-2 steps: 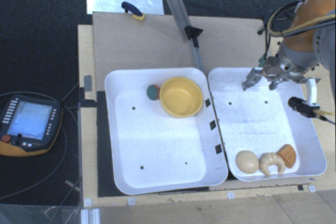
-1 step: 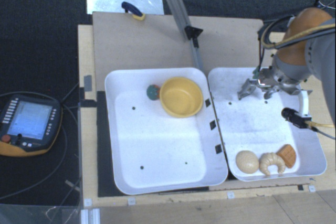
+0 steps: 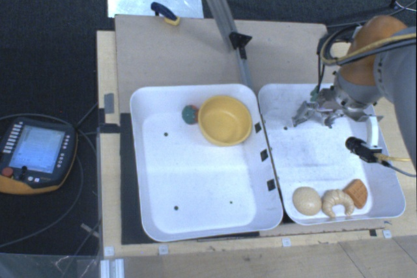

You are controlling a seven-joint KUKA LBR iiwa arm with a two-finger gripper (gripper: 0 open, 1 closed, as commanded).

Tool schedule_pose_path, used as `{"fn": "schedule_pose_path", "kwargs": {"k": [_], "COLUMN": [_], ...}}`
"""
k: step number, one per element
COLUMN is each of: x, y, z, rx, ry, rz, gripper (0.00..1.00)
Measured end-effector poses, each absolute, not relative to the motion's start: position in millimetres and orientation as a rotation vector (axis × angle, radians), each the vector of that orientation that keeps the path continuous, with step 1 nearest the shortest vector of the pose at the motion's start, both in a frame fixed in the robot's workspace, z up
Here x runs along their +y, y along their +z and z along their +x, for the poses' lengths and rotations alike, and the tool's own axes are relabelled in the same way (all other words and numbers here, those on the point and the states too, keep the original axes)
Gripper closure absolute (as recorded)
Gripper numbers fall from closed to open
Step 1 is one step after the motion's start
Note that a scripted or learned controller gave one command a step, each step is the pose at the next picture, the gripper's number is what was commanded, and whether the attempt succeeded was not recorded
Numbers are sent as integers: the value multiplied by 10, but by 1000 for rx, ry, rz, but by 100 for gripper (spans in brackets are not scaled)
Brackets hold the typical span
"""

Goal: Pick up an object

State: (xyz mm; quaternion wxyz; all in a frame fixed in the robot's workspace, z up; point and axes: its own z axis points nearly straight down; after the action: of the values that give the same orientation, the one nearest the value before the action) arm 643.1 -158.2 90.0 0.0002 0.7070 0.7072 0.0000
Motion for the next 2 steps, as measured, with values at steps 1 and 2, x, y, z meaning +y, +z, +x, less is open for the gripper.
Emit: {"fn": "schedule_pose_path", "kwargs": {"k": [1,2], "x": [-1584,-1588], "y": [1017,1654], "z": [6439,6451], "rx": [2220,2219], "ry": [2,5], "rz": [2219,2217], "gripper": [100,100]}}
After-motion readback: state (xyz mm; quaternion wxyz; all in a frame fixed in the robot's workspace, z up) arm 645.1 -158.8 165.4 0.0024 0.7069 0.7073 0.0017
